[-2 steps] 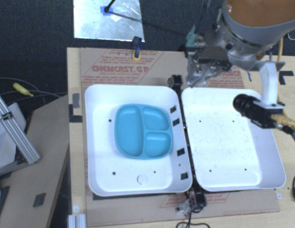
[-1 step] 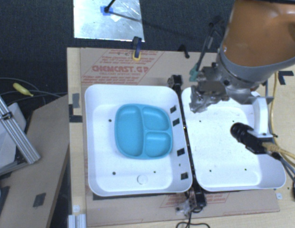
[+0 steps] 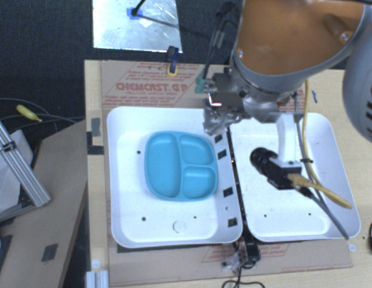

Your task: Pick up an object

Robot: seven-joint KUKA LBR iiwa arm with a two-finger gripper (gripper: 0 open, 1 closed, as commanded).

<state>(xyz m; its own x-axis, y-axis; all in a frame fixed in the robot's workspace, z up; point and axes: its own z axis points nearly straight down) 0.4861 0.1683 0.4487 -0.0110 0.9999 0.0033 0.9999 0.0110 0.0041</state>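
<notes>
The arm (image 3: 297, 38) comes in from the right and fills the upper right of the camera view, its orange band (image 3: 282, 23) bulking large above the grey wrist. From there it leans down and leftward, so the gripper (image 3: 215, 123) ends up low over the far right corner of the left bin (image 3: 123, 179), right at the seam where the two bins meet. The metal head is blurred and seen from above; whether the claw is wide or narrow cannot be told, and nothing can be seen in its grasp.

The one loose object is a blue divided plate (image 3: 179, 165) — it lies flat in the middle of the left bin, a little nearer that bin's right wall than its left. It has one long compartment on its left side and two smaller ones on its right. Its far right corner lies just beside the gripper; contact cannot be judged.

The right bin (image 3: 333, 161) sits against the left one, and a row of small black tabs (image 3: 227, 191) runs down the seam between them. Both bins rest on a printed cardboard sheet (image 3: 144, 83).
</notes>
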